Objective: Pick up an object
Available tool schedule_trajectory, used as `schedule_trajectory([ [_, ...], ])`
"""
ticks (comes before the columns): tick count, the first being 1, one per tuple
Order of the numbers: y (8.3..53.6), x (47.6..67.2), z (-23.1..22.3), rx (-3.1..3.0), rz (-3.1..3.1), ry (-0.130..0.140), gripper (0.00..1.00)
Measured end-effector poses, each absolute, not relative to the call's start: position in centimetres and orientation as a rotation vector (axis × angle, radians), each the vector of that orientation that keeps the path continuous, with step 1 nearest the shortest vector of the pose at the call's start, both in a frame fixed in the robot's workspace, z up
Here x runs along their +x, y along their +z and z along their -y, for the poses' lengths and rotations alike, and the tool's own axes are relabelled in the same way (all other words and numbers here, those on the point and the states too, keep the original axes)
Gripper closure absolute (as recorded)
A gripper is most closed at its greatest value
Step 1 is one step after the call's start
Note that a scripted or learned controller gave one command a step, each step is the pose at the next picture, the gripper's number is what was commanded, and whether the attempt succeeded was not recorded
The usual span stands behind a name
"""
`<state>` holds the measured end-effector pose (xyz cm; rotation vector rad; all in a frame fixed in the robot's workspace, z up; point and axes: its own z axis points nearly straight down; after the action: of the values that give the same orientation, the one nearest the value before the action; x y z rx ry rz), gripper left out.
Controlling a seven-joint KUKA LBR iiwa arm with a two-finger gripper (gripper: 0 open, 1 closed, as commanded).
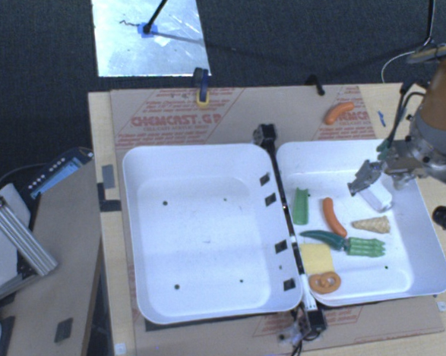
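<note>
The right bin [427,266] holds several toy foods. A green block [300,205] lies near its left wall, with an orange sausage [332,217] just right of it. Further right rests a tan cone [371,225]. Below them are a dark green pepper [325,238], a light green bumpy vegetable [365,246], a yellow cheese slab [316,257] and an orange ring [325,282]. My gripper [371,188] hangs over the bin's upper right part, just above the cone and right of the sausage. Nothing visibly hangs from it.
The left bin [142,171] stands beside the right one, with a black clip strip [281,207] between them. Another orange sausage [339,113] lies on the cardboard behind the right bin. A yellow-blue clamp [201,87] sits at the back edge.
</note>
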<state>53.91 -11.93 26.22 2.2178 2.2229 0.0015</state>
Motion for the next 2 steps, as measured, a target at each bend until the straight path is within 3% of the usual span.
schedule_trajectory([
  [1, 16.1, 52.6, 14.0, 2.224, -2.224, -0.004, 0.0],
  [2, 12.5, 59.2, 13.8, 2.211, -2.224, 0.006, 0.0],
])
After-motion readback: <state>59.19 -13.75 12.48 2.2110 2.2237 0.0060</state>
